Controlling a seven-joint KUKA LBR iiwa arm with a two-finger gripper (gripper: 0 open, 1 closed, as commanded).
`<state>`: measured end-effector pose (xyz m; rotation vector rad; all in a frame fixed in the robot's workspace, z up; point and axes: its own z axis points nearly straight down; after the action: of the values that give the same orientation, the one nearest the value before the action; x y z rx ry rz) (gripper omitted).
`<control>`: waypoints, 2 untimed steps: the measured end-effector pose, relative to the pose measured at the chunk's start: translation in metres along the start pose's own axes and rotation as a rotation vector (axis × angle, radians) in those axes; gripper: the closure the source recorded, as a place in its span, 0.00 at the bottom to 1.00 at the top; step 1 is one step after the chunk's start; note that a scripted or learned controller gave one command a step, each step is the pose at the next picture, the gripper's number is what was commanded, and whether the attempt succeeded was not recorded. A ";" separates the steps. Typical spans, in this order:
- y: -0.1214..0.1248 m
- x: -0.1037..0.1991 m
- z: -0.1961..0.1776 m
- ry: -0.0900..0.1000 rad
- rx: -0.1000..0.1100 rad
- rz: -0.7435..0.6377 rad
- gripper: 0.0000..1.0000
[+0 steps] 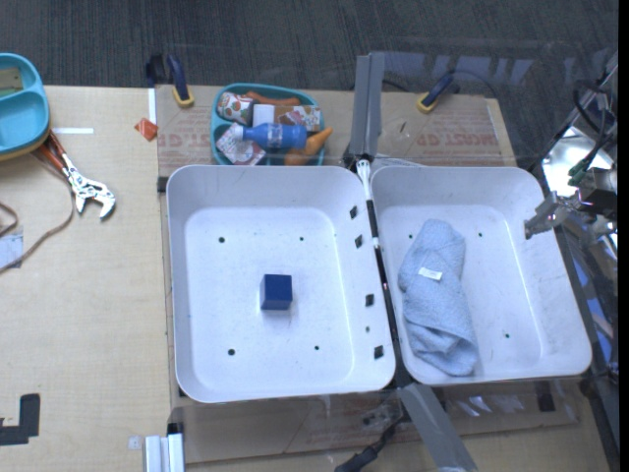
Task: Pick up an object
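Observation:
A small dark blue cube [277,291] sits on the floor of the left white bin [187,264], a little below its middle. A crumpled pale blue-grey cloth [439,298] with a small white tag lies in the right white bin [531,293], stretching from the bin's middle toward its front edge. Nothing touches either object.
A teal bowl [267,126] of packets and a bottle stands behind the left bin. A wrench [84,190] and a blue tray [20,101] lie on the wooden bench at the left. Grey metal parts and cables [570,209] crowd the right bin's right rim.

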<state>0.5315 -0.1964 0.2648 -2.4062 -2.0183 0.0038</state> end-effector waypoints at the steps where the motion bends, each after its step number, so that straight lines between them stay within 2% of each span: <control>1: 0.061 0.079 0.069 0.000 0.001 0.181 0.00; 2: 0.062 0.017 0.031 0.000 -0.001 0.308 0.00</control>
<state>0.5953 -0.1903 0.2340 -2.6884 -1.6267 0.0032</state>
